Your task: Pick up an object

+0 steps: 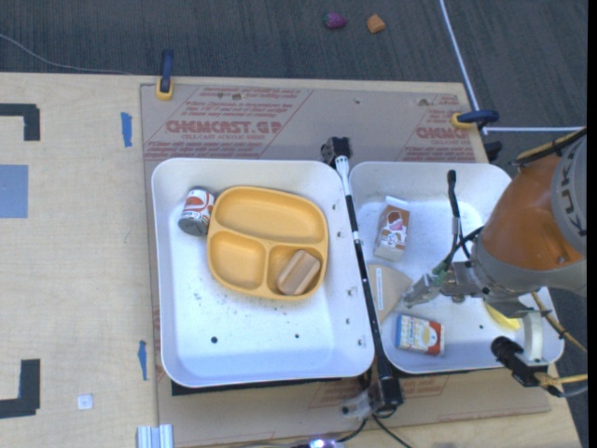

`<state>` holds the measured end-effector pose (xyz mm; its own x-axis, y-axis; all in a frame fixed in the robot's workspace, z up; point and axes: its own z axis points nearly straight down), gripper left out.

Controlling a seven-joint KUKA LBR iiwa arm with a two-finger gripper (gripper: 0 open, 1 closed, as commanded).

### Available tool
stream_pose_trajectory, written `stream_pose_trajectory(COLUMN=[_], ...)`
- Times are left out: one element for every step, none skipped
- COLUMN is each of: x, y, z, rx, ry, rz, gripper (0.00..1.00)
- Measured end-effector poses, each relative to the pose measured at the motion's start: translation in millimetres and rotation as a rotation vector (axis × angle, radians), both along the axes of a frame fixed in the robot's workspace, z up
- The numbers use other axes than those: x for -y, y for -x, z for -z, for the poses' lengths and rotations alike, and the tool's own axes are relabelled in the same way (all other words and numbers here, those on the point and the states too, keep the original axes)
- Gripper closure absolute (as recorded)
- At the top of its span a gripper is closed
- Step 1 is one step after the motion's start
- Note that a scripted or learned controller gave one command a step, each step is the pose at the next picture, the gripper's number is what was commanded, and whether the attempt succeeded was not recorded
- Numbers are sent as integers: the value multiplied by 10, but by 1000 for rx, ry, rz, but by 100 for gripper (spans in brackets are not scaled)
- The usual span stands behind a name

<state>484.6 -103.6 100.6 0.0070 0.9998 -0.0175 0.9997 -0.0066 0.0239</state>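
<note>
Camera view: two cartons [393, 230], one can [196, 211].

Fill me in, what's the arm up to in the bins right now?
The grey KUKA arm with the orange band reaches into the right white bin, its end effector low between two small printed cartons: a white-and-brown one and a white-and-orange one. Nothing is visibly held yet. In the left white bin sit a yellow three-compartment plastic tray with a tan bread-like piece in its lower right compartment, and a small red-and-white can beside the tray.
</note>
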Motion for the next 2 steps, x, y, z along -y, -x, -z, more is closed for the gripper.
stream_pose_trajectory(x=[-18, -53], y=[29, 30], z=[112, 116], rx=[-14, -13], ry=[-14, -10], rz=[-5, -2], gripper=[0, 0])
